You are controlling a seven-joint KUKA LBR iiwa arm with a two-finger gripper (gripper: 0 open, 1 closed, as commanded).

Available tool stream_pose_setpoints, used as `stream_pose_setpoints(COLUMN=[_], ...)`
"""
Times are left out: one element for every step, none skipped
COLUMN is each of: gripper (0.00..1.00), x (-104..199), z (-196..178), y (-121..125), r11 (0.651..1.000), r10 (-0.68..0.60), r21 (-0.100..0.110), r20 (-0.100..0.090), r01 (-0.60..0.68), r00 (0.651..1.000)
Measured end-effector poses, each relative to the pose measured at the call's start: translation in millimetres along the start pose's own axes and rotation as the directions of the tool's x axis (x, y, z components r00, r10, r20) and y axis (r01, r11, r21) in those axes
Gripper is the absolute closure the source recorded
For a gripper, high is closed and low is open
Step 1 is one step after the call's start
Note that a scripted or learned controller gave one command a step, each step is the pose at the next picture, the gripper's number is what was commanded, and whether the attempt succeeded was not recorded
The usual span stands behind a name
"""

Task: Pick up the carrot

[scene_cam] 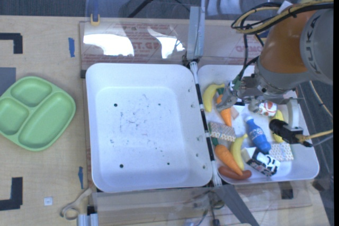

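Two carrots lie in the right bin (307, 166). A short orange carrot (226, 116) sits near the bin's left wall, just under my gripper (230, 99). That gripper hangs low over the carrot's upper end, and contact is unclear from this angle. A longer carrot (228, 156) lies further forward beside a yellow banana (238, 148). The grey arm with its orange band (283, 50) reaches in from the right and covers the back of the bin.
The right bin is crowded: a second banana (211, 95), a blue bottle (258, 135), a patterned packet (222, 130), a red sausage (233, 173), a black-and-white item (263, 163) and a red-white ball (267, 108). The left bin (143, 124) adjoins it. A green divided plate (37, 113) lies far left.
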State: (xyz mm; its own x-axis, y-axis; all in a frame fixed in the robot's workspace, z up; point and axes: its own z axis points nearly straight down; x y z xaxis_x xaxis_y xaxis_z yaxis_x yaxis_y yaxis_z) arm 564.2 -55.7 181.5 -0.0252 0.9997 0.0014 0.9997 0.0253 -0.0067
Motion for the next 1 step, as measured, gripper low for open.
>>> stream_pose_setpoints(gripper=[0.0], x=[-43.2], z=[83.0], y=[32.0], r11=[0.985], r10=[-0.171], r21=[-0.002], r20=[0.001], r01=[0.171], r00=[0.985])
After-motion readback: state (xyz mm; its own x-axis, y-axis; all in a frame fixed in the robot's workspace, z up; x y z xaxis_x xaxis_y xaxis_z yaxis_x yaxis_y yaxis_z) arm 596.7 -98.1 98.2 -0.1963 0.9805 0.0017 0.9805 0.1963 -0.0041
